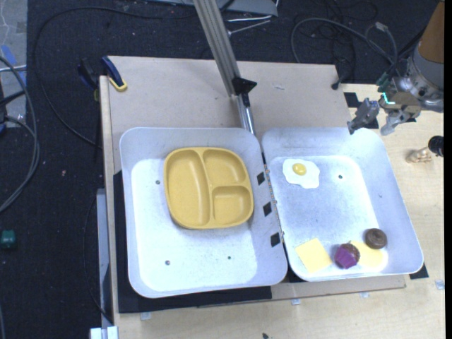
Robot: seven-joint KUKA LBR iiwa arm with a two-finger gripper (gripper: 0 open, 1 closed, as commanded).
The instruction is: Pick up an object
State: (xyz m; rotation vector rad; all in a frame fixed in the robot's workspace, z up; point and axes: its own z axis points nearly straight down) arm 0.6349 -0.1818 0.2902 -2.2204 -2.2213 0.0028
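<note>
So the stuff worth grabbing is all in the right bin (395, 210). Nearest the camera, along that bin's front edge, there's a little cluster: a flat yellow cheese slice (313, 255), a purple onion-looking thing (346, 256) just beside it, and a brown round piece (375, 239) sitting on the edge of a pale yellow disc (374, 258). The purple and brown ones are close together, nearly touching, so a pinch there looks crowded to me.

Further back in the same bin, the fried egg (301, 173) lies flat, well apart from everything else. The left bin (141, 210) just has the yellow divided plate (209, 187).

Farthest back, the jaws (378, 119) hover over the right bin's far right corner, fingers look spread with nothing between them. That's the key bit: every candidate sits toward the camera from there. The egg is the nearest, off to the left and a bit forward; the cluster is a longer reach straight toward the front edge. The egg's flatness could make it a slippery pick, I'd guess.
</note>
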